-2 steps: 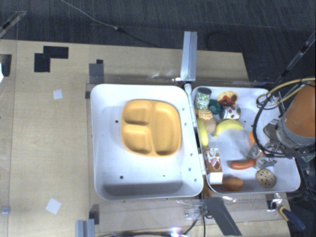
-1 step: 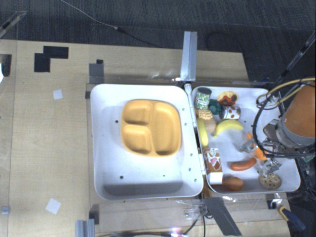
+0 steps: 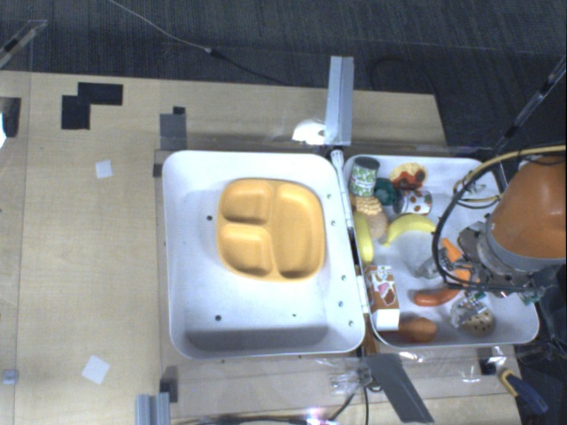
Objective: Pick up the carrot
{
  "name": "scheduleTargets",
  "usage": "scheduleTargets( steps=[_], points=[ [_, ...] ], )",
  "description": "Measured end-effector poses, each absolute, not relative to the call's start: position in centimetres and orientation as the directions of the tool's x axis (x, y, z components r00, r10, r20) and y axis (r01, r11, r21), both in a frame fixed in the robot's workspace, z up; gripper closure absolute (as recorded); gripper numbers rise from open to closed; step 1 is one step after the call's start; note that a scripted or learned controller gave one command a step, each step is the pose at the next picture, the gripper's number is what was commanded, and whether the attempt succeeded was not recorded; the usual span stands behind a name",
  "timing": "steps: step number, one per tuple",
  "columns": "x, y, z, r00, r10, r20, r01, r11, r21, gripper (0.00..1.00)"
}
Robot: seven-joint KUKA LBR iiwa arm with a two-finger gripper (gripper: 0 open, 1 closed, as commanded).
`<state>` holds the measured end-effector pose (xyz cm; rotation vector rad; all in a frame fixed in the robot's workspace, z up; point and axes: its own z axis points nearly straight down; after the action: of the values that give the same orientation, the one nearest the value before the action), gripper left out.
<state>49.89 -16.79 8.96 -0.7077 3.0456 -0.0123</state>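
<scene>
Pale wood forms the bench (image 3: 89, 237) on which you see both bins; every position below is given relative to the right bin (image 3: 412, 262). Touching its left wall lies the left bin (image 3: 190, 264), the larger of the two, and a yellow divided plate (image 3: 270, 228) rests in the middle of that neighbour, well apart from the right bin. The arm (image 3: 532, 211), its orange band uppermost, hangs over the right bin's right half. Inside the right bin, you find a banana (image 3: 409, 228) curving across the centre, a reddish sausage (image 3: 434, 297) lying below the centre, and a brown oval food item (image 3: 416, 328) by the near wall. A small printed carton (image 3: 383, 289) stands against the left wall, and a green-labelled can (image 3: 363, 180) sits in the far left corner. The carrot (image 3: 451, 252) lies right of the bin's centre, a short orange piece partly covered by black cables, just beside the gripper (image 3: 462, 277). The gripper is low over the bin's right half, between the carrot and the sausage; you cannot tell how wide it stands, since the wrist and cables hide it.
</scene>
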Motion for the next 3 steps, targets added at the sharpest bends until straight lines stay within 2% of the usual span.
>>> scheduleTargets(
  steps=[1, 2, 3],
  points=[
    [50.3, -14.2, 9.0, -0.944, -0.329, -0.013, -0.329, 0.944, -0.010, 0.00],
    [50.2, -18.1, 8.9, -0.997, -0.071, -0.013, -0.071, 0.997, -0.003, 0.00],
    [50.6, -18.0, 10.3, -0.997, -0.077, -0.024, -0.077, 0.997, -0.007, 1.00]
  ],
)
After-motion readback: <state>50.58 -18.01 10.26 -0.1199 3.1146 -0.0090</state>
